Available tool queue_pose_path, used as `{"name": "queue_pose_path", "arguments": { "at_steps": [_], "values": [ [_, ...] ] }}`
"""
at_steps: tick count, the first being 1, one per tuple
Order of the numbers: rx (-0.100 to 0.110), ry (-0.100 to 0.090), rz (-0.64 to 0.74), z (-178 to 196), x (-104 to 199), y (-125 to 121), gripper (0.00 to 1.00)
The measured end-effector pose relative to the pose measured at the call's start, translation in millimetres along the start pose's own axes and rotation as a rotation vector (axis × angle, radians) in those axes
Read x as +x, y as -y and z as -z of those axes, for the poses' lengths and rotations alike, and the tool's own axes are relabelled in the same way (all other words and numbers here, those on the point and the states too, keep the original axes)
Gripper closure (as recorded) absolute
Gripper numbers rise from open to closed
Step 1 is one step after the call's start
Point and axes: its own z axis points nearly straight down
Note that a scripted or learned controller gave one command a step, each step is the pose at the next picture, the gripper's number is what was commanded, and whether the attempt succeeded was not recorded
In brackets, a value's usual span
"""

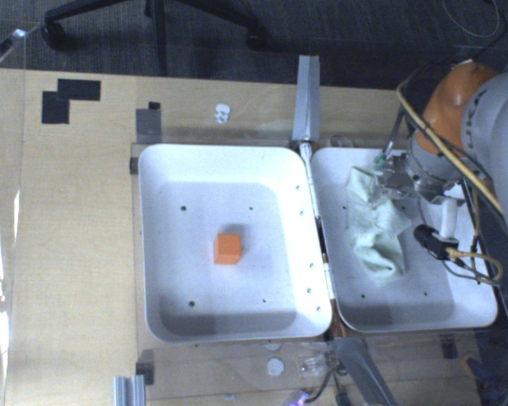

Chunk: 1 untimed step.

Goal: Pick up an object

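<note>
A small orange cube [228, 249] lies near the middle of the left white bin [161, 227]. In the right bin [457, 307], a crumpled pale green-white cloth [378, 231] spreads from the upper middle down toward the centre. My gripper [389, 174] sits low at the cloth's upper right edge, touching or just above the fabric. The grey arm with its orange band [453, 100] comes in from the upper right, and its wrist hides the gripper's tip.
A black cable [444, 248] loops over the right bin's right side. A metal divider post [305, 108] stands between the bins at the back. Black tape marks [68, 98] lie on the wooden bench at the left.
</note>
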Motion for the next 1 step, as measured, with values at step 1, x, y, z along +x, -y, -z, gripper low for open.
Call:
{"name": "queue_pose_path", "arguments": {
  "at_steps": [1],
  "values": [
    [0.007,0.002,-0.169,102.0,67.6,-11.2,1.0]
  ]
}}
